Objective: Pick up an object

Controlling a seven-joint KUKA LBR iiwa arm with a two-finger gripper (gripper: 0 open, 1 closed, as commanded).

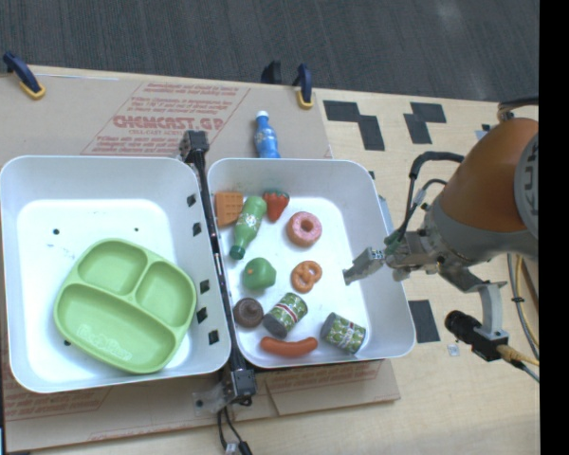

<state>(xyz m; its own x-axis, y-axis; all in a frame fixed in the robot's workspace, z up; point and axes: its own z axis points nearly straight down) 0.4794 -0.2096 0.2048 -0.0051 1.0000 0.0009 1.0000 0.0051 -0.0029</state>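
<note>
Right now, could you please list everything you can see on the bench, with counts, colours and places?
White bins: 2, side by side on the bench.
Divided plate: 1, light green, left bin.
Green bottle: 1, right bin, upper left.
Cracker: 1, orange, beside the bottle.
Strawberry: 1, red, upper middle.
Pink doughnut: 1, right bin.
Pretzel: 1, orange, centre.
Green pepper: 1, centre left.
Chocolate doughnut: 1, brown, lower left.
Cans: 2, green labels, lower part.
Sausage: 1, red, near edge.
Blue bottle: 1, behind the right bin.
Clamps: blue, far board edge.
Gripper: 1, grey, over the right bin's right side.
</note>
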